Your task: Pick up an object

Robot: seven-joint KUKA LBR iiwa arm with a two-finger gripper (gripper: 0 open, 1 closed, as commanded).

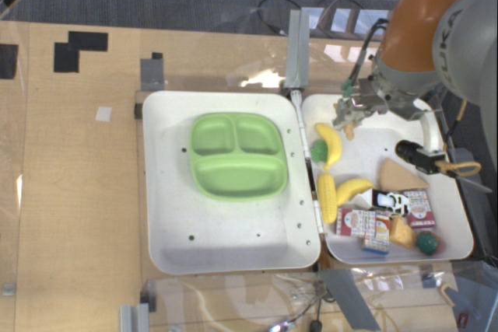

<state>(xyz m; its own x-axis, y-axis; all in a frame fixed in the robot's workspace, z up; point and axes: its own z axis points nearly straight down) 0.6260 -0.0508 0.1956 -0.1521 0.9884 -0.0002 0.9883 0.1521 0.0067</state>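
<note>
Bench carries two white bins: the left bin [167, 229] holds a green divided plate [237, 154], the right bin [373, 148] holds the pickable clutter. The hand [348, 114] hangs at the right bin's 12 o'clock edge, and I can't tell if it's wide or narrow, so I'd call this the approach step, no grasp yet. Nearest candidate is the upper banana [330, 142] at the hand's 7 o'clock, just beside a green piece [319, 151]. Next move probably needs a short shift there, then descent across its narrow side.
</note>
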